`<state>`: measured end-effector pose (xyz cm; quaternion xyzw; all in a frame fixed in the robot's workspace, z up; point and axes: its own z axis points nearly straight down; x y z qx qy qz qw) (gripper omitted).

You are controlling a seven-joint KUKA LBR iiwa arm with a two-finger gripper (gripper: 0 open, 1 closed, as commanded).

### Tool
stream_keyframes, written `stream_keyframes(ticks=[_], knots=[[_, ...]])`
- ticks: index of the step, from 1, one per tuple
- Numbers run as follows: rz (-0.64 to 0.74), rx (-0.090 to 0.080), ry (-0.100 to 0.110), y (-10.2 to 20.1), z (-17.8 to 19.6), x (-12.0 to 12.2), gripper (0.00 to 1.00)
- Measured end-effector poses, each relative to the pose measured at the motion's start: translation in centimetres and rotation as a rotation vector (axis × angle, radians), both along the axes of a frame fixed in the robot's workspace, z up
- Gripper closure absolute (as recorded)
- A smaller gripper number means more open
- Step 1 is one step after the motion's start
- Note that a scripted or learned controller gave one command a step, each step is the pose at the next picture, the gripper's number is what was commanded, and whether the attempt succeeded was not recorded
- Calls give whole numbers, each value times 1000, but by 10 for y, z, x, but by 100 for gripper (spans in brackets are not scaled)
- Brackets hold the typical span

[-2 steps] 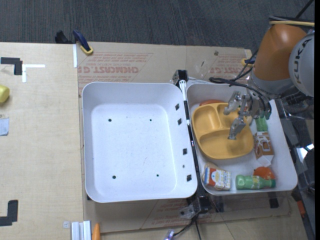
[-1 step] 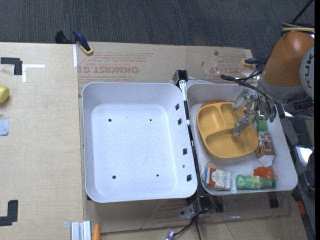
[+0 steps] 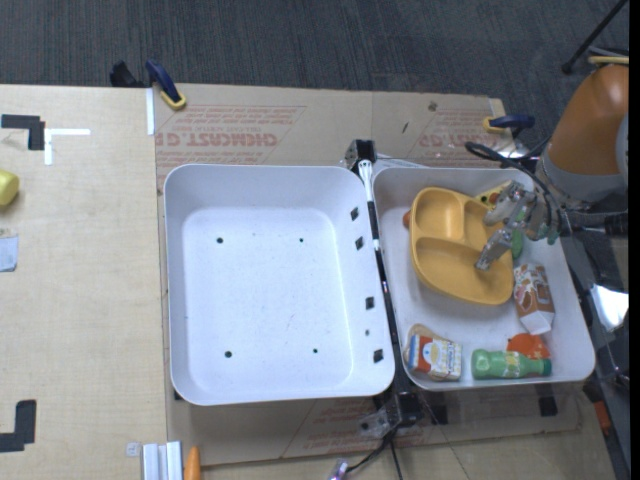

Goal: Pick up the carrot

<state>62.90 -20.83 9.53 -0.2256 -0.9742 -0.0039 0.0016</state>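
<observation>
Although the carrot (image 3: 528, 346) lies partly tucked behind the green bottle (image 3: 510, 364) at the right bin's (image 3: 575, 298) near corner, its stiff, light body looks graspable across the middle; the gripper (image 3: 497, 251) hangs over the yellow divided plate (image 3: 450, 243), fingers pinching nothing.

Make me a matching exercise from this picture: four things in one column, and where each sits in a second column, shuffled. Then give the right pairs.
Things:
1. yellow divided plate
2. green bottle
3. gripper
4. blue clamp

Places:
A. on the cardboard beyond the left bin's far corner
B. along the near wall of the right bin
C. over the yellow plate's right side
D. in the far half of the right bin

Pairs: 1-D, 2-B, 3-C, 4-A
</observation>
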Motion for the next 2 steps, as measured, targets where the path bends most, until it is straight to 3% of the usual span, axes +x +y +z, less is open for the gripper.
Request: stream_keyframes(ticks=[1, 2], knots=[[-36, -8, -6, 75, -2, -18, 0], [-271, -10, -6, 103, -1, -25, 0]])
